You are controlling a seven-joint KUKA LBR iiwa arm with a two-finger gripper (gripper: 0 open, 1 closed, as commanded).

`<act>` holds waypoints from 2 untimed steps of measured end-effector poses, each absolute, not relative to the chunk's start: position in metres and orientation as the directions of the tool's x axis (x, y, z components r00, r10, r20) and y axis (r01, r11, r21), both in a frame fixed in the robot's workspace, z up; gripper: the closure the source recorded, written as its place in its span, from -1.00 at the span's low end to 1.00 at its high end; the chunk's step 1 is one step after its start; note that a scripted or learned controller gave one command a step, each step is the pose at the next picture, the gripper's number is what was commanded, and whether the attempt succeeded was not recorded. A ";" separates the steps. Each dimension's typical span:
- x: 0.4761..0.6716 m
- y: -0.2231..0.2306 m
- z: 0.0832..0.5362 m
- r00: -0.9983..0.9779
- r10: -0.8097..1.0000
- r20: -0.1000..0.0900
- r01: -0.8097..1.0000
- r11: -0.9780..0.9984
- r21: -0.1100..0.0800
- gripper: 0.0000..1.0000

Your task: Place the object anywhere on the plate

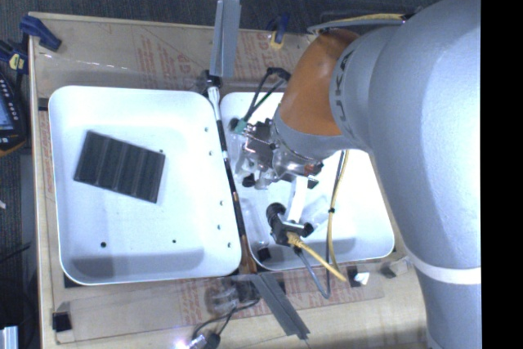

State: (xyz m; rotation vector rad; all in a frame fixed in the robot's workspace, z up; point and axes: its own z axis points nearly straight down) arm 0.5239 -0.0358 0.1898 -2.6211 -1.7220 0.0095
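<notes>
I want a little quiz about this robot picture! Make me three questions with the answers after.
1. True or false: the dark ribbed rectangular plate lies in the left white bin.
2. The grey arm with the orange band reaches over which bin? A) left B) right C) neither
3. Fill in: the plate lies ______, not square with the bin's sides.

Key: 1 true. 2 B, the right white bin. 3 tilted.

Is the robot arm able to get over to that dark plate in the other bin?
Probably yes. The plate lies flat and bare in the left bin, nothing over it. The arm hangs over the right bin, next door.
</notes>
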 end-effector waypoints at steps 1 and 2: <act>0.535 0.024 0.201 0.781 0.624 -0.003 0.624 -0.781 -0.004 1.00; 0.487 0.107 0.178 0.933 0.360 -0.007 0.360 -0.933 -0.006 1.00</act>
